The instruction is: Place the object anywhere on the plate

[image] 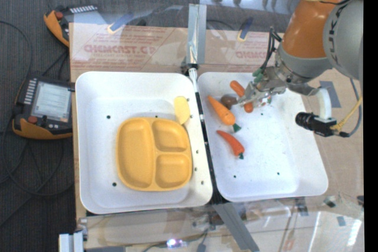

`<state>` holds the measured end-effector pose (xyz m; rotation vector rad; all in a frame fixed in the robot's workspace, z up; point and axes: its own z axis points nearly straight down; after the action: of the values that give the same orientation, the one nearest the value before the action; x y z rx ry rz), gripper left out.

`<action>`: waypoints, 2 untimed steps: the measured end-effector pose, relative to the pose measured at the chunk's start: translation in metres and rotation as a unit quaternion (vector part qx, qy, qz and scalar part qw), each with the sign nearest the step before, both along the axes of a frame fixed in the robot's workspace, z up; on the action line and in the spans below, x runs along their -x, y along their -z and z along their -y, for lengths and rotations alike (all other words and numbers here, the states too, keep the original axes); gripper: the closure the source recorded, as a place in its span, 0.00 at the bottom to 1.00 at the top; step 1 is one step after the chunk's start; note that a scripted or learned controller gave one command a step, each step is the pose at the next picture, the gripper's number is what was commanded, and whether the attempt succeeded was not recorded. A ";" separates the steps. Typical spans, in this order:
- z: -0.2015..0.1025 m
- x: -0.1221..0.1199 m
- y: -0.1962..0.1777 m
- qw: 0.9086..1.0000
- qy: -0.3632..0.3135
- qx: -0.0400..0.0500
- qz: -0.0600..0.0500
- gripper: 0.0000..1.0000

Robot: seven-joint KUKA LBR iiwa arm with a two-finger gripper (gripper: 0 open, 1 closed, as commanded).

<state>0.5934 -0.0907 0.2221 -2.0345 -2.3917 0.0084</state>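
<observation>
Hovering at the right bin's [295, 180] twelve o'clock, the gripper [258, 93] sits among the toy vegetables; whether it grips one I cannot tell. The carrot [221, 110] lies at nine o'clock from it. The yellow plate [155, 153] holds nothing, so placing remains.

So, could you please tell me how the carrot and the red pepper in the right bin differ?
The carrot is orange and thicker; the red pepper is red and slimmer. The carrot lies nearer the claw; the pepper lies nearer the bin's middle. Both lie flat at a similar slant, green ends toward the lower right.
</observation>
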 end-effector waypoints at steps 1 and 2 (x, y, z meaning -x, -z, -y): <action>-0.055 0.062 0.042 1.000 0.009 -0.002 -0.001 1.00; -0.141 0.079 0.041 0.999 -0.043 -0.002 0.000 1.00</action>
<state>0.5141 0.0508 0.1810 -1.9281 -2.4759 0.0049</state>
